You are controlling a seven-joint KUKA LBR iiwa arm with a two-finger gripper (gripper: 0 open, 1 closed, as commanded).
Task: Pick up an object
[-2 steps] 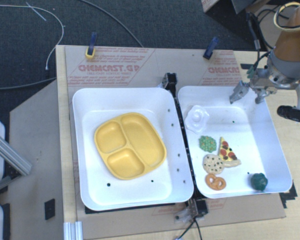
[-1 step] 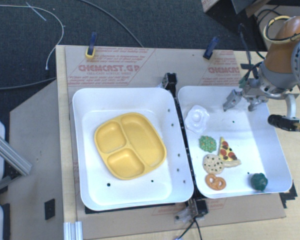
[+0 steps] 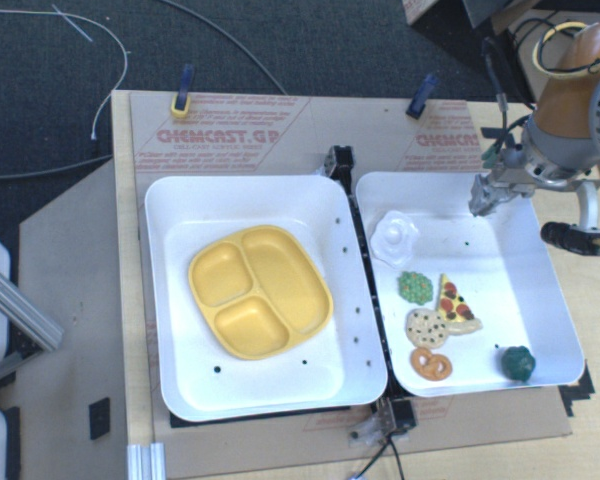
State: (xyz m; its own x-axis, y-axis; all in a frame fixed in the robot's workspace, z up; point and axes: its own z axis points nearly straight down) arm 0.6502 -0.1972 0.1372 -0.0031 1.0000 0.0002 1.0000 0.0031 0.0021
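Up at the back of the right bin (image 3: 540,268), the gripper (image 3: 483,200) hangs by the far wall; whether it is parted or closed I cannot tell, and nothing shows in its grasp. Toward seven o'clock from it lie a clear cup (image 3: 394,238), broccoli (image 3: 415,287), pizza slice (image 3: 455,306), cookie (image 3: 425,327) and pretzel (image 3: 432,365). A green ball (image 3: 518,363) sits toward five o'clock, well apart. The left bin (image 3: 170,268) holds a yellow tray (image 3: 259,290).
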